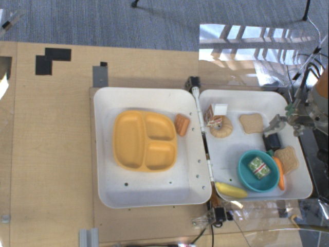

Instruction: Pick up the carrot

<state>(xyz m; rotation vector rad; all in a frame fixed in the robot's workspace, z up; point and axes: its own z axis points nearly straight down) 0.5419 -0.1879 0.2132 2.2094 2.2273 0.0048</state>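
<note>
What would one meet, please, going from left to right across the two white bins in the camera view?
Yellow divided plastic plate → small orange-brown block → small carton with a white top → tan slice of toast → orange carrot beside the teal bowl's right rim.

The carrot (280, 173) lies in the right bin (226, 158) just beside a teal bowl (258, 171), claw (274, 136) nearby above.
</note>
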